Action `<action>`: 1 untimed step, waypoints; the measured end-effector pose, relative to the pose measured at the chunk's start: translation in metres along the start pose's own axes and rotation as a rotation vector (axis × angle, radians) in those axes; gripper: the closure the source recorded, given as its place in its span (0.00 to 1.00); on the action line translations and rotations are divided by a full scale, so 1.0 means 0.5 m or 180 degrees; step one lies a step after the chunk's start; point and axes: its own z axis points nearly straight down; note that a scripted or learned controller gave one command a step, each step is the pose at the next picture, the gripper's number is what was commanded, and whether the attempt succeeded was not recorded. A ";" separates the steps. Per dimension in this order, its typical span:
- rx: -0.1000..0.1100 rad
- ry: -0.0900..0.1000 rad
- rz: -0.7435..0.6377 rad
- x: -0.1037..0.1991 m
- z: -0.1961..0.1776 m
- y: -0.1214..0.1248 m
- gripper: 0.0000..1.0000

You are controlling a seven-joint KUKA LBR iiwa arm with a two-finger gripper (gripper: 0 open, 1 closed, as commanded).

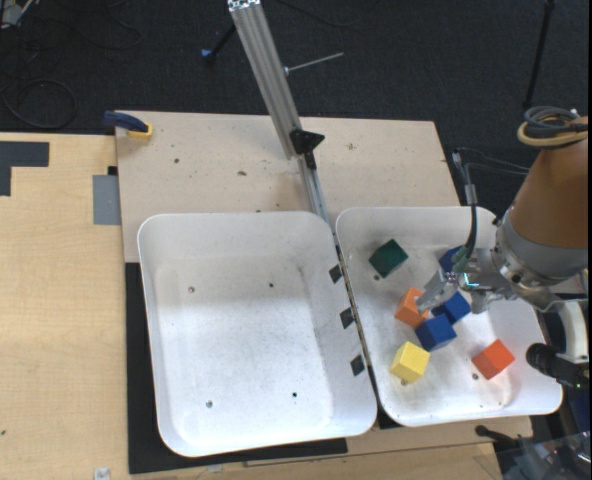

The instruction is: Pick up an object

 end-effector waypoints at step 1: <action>-0.0018 -0.0003 0.0014 -0.003 -0.005 0.001 0.00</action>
